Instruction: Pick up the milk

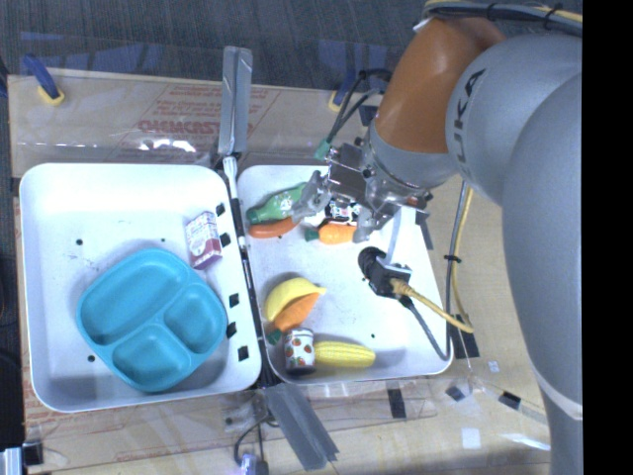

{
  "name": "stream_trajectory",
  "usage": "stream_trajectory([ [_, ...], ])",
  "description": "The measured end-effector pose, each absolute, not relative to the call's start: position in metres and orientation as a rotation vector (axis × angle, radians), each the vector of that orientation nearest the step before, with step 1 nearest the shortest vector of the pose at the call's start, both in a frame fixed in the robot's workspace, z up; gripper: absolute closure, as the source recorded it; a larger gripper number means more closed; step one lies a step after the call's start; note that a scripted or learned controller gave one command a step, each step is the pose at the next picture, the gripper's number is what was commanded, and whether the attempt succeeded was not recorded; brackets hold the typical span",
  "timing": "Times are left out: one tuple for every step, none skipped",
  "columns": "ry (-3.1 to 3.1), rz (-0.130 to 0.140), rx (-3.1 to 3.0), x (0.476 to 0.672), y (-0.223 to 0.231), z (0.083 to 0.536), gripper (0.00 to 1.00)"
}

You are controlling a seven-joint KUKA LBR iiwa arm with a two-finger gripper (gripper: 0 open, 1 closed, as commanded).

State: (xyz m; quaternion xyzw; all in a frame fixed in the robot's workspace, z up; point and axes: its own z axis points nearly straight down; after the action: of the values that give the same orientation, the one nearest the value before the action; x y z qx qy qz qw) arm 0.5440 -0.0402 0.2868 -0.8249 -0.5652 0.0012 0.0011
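The milk (203, 237) is a small white and maroon carton lying in the left bin (40, 265), close to the divider and just behind the blue tray. My gripper (342, 209) hangs over the far part of the right bin (425, 344), well to the right of the milk and across the divider. It is directly above a small orange item (336, 234), and nothing of the milk is near it.
A blue three-compartment tray (148, 320) fills the left bin's front. The right bin holds a green packet (279, 204), a carrot (269, 230), a yellow and orange fruit (292, 300), a small can (299, 351) and a corn cob (342, 354).
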Motion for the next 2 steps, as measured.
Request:
stream_trajectory([
  [-1.491, 0.009, -2.760, 0.528, -0.098, 0.168, 0.00],
  [-1.428, 0.003, -2.795, 0.609, -0.120, 0.279, 0.00],
])
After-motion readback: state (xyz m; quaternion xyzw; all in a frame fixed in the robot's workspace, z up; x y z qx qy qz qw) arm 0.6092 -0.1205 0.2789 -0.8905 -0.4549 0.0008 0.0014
